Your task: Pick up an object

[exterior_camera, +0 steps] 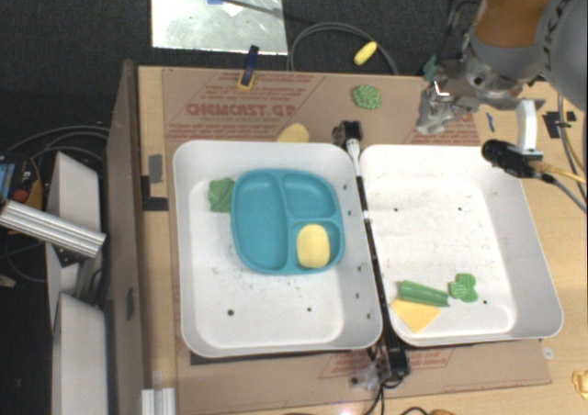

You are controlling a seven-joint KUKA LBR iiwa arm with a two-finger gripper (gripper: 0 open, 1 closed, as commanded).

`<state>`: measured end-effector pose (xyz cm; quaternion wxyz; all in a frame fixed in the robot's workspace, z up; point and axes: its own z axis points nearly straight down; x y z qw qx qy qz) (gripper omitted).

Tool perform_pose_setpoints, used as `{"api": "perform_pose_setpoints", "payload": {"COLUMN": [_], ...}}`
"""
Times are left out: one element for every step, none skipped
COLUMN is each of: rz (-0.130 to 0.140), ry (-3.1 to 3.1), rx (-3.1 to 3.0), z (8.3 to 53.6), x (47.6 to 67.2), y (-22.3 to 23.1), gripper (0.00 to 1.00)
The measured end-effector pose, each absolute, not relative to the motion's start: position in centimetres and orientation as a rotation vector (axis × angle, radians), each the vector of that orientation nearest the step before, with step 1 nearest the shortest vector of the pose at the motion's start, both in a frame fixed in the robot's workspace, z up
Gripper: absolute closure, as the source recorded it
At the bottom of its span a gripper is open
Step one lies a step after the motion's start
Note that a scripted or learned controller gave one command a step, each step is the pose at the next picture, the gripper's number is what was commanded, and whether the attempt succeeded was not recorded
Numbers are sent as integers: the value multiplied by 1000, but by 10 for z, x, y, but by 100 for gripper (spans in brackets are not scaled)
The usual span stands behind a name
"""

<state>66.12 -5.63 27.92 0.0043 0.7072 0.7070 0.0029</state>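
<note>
My gripper (435,119) hangs at the upper right, over the cardboard just behind the back rim of the right bin (524,248). In that bin's front part lie a green vegetable piece (422,293), a small green broccoli-like piece (464,287) and a yellow wedge (415,315). The left bin (197,312) holds a blue divided plate (280,220) with a yellow oval object (313,245) in its front right section. A green leaf-like piece (220,195) lies by the plate's left edge.
On the cardboard behind the bins lie a green round object (367,96), a yellow piece (294,134) and a blue-and-yellow tool (248,68). A yellow object (365,53) lies on the floor beyond. A black clip (349,134) joins the bins at the back.
</note>
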Motion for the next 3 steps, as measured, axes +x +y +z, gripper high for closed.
{"api": "perform_pose_setpoints", "payload": {"rz": [-2, 4, -2], "ry": [2233, 2210, 2233], "rx": [2215, 2221, 2217], "z": [203, 265, 180], "x": [657, 647, 648], "y": [-1, -81, -25], "gripper": [100, 100, 100]}}
